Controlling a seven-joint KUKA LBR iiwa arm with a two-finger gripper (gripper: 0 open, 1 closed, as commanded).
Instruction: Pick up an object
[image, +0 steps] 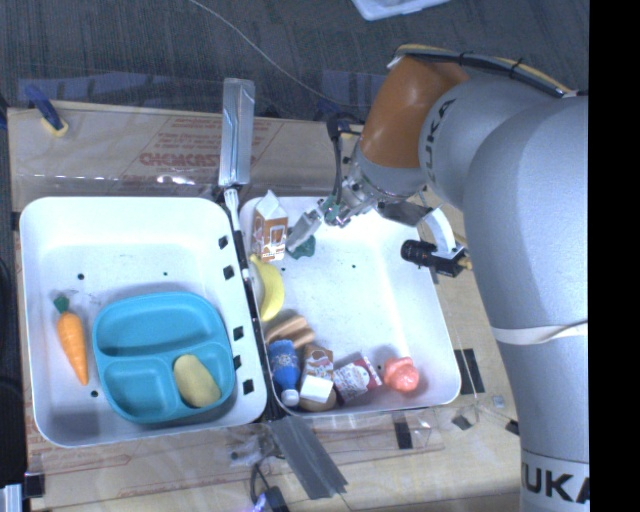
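The grey arm (520, 200) reaches into the right bin (400, 290), its gripper (312, 226) pinching a small dark-green object (303, 245) at the far left, beside the milk carton (269, 230) and above the banana (267, 285)

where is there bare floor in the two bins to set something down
Right bin: bare middle and right floor, bordered by the banana on the left and the bottom row of small items. Left bin: bare upper floor above the blue tray. Crowded: the right bin's left wall and bottom edge, and the carrot beside the tray.
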